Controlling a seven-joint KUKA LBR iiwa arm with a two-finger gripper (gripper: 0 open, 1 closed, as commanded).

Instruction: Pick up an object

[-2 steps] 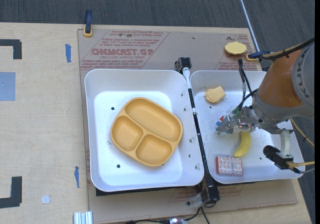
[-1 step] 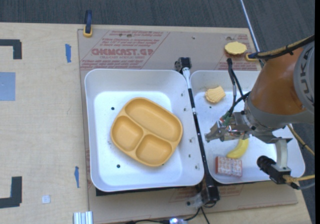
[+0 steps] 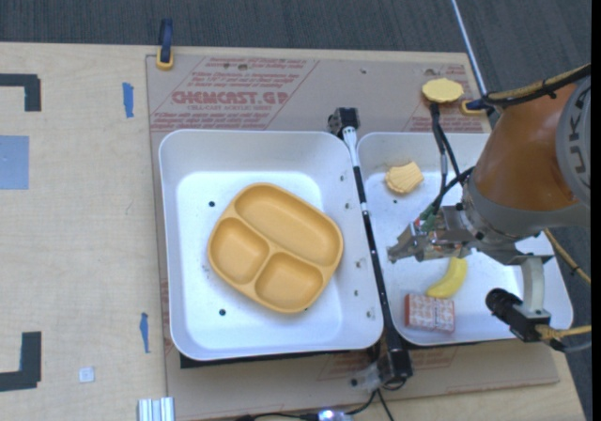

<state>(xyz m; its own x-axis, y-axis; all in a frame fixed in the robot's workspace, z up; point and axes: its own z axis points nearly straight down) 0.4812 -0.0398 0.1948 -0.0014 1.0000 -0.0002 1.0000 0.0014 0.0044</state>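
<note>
Wooden bench (image 3: 75, 250) | glossy white bins (image 3: 188, 151) | curved banana (image 3: 449, 280) | sectioned tray (image 3: 274, 247)

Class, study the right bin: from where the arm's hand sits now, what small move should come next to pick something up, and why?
Probably a short descent onto the banana. The hand sits in the right bin just up and left of it, with nothing seen between its fingers. The pink packet and yellow wedge lie farther off.

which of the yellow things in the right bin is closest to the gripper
The banana, the curved yellow piece lying just below the gripper and above the red-and-white packet. The other, a pale yellow chunk, sits farther off near the bin's top edge.
</note>
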